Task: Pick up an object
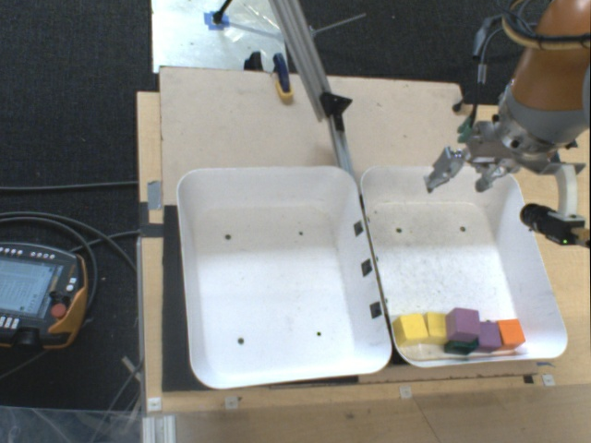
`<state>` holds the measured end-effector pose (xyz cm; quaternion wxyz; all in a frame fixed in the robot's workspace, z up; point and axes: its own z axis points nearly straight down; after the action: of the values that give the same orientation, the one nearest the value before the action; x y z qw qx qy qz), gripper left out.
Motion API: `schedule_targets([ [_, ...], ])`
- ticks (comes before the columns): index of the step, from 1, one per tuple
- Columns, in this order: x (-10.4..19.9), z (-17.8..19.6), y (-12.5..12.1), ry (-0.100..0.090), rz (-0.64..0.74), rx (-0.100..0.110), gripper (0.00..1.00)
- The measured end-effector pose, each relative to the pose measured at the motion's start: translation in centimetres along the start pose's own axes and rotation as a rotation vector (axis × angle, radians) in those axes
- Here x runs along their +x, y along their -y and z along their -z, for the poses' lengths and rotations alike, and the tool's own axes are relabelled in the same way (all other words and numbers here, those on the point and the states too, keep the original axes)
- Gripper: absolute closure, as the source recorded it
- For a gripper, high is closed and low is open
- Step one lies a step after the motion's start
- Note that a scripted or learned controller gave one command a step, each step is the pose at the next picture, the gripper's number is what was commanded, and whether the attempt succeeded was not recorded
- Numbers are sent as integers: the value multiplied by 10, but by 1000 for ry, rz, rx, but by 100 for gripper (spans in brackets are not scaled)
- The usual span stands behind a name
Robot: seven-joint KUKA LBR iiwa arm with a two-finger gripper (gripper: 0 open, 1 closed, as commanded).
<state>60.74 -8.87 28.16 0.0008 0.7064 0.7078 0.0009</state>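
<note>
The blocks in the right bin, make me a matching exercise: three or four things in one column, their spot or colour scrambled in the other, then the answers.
Column one:
1. orange block
2. yellow block
3. dark green block
4. gripper

Column two:
A. leftmost in the row of blocks
B. above the right bin's far edge
C. rightmost in the row of blocks
D. tucked low in front of the purple block

Pairs: 1-C, 2-A, 3-D, 4-B
</note>
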Motion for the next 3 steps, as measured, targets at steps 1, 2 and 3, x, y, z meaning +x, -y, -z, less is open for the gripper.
schedule_targets([
  [1,20,82,4,1,7,-9,0],
  [2,19,89,4,2,9,-5,100],
  [3,73,-79,23,-1,5,8,100],
])
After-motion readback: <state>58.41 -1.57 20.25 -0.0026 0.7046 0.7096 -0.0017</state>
